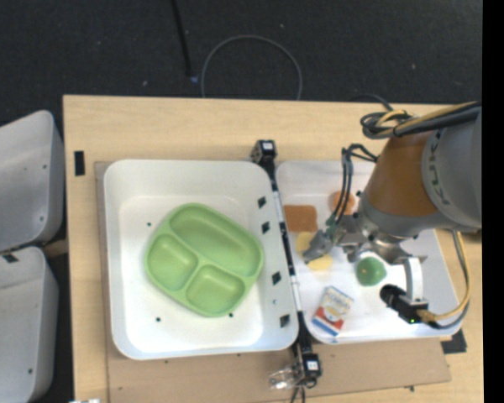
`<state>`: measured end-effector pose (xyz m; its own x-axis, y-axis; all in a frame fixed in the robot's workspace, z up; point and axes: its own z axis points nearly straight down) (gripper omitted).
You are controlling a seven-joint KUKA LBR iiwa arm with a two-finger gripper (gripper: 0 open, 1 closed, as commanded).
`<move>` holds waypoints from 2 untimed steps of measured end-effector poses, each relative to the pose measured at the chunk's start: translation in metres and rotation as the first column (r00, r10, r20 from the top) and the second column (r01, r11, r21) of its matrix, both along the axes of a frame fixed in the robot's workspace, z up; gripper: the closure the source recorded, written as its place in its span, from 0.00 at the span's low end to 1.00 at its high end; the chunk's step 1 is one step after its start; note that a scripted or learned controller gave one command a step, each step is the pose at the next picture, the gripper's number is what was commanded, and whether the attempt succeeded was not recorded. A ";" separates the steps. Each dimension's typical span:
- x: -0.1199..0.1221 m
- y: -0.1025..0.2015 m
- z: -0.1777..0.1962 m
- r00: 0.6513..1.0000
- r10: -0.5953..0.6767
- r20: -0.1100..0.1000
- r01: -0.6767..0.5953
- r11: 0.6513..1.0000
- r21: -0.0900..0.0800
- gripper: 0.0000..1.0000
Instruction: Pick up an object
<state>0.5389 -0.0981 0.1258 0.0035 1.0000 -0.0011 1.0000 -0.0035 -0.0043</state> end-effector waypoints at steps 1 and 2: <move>0.002 0.000 0.013 1.000 -0.007 0.006 0.007 1.000 0.002 1.00; 0.005 -0.007 0.057 1.000 -0.005 0.009 0.005 1.000 0.000 1.00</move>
